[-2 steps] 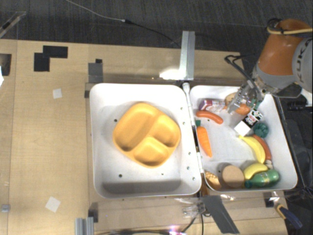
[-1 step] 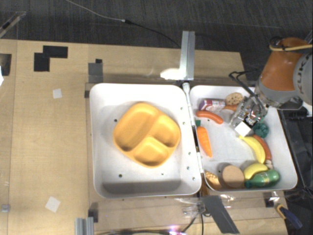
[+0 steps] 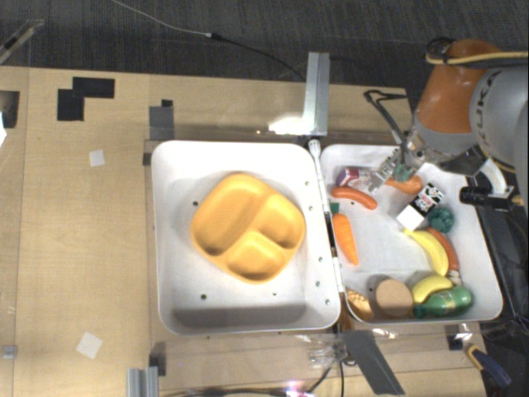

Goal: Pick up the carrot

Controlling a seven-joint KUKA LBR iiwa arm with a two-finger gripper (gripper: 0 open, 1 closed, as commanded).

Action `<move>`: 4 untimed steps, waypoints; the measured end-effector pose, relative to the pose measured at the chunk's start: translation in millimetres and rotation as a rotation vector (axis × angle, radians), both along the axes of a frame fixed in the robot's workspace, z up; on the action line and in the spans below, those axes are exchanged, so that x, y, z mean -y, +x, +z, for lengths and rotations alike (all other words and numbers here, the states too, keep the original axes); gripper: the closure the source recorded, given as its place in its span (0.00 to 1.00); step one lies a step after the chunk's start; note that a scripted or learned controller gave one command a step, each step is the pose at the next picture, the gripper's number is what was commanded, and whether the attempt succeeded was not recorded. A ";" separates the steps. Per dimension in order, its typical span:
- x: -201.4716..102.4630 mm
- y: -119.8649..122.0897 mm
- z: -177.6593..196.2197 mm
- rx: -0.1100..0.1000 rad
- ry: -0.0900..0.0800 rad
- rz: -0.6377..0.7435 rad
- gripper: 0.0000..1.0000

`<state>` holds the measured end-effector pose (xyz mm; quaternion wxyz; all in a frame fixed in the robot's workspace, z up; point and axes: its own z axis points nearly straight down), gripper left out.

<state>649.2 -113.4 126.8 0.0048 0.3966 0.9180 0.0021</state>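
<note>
The tapered orange toy carrot (image 3: 345, 238) lies untouched by the right-hand white bin's (image 3: 488, 265) left wall. The pincer (image 3: 398, 172) hovers near that bin's far edge, its spread impossible to tell. Approach stage, apparently: next it must travel leftward and nearer, then descend.

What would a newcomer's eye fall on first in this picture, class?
Most likely the big yellow tray, sitting alone in the left bin. Next the bright pile of toy food in the right bin, with the carrot by its left wall, and the gripper near the top edge.
</note>
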 end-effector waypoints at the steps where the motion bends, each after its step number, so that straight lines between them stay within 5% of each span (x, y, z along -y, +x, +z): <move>1: -34.8 -4.9 61.5 0.001 0.002 -0.210 1.00; 2: -34.0 -5.5 60.5 -0.002 0.001 -0.211 0.00; 3: -23.9 -56.5 8.0 -0.010 0.001 -0.261 0.00; 4: -21.7 -32.2 -39.1 -0.001 0.003 -0.487 0.00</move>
